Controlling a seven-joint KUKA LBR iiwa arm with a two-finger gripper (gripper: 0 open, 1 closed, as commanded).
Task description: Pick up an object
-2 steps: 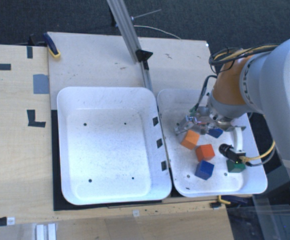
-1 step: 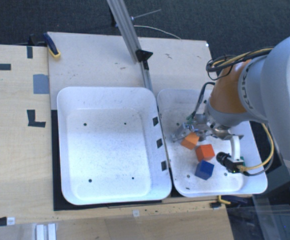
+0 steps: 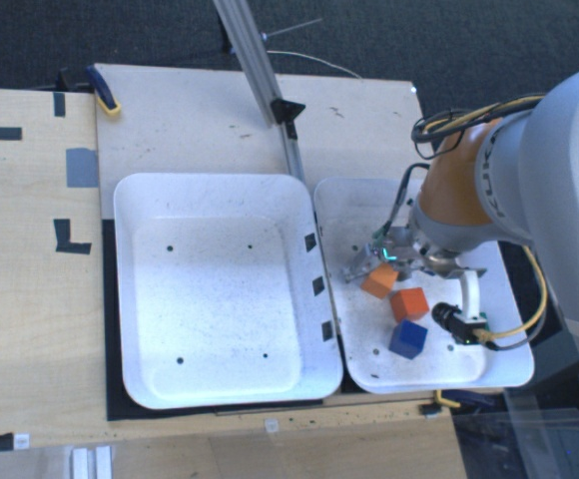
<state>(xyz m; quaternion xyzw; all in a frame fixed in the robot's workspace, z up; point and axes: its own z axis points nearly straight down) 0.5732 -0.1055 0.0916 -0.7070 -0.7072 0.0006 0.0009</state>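
Blue cube (image 3: 407, 339) lies nearest; the gripper (image 3: 369, 265), whose grasp I cannot tell, hovers by the orange block (image 3: 379, 283), probably approaching; next, close squarely.

Pale wooden bench (image 3: 30, 297) with dark tape marks; dark carpet floor (image 3: 90, 13) beyond; slanting metal rail (image 3: 255, 58).

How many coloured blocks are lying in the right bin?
3: an orange block beside the gripper, a red-orange block beside it, a blue block nearest the front. The arm may hide others.
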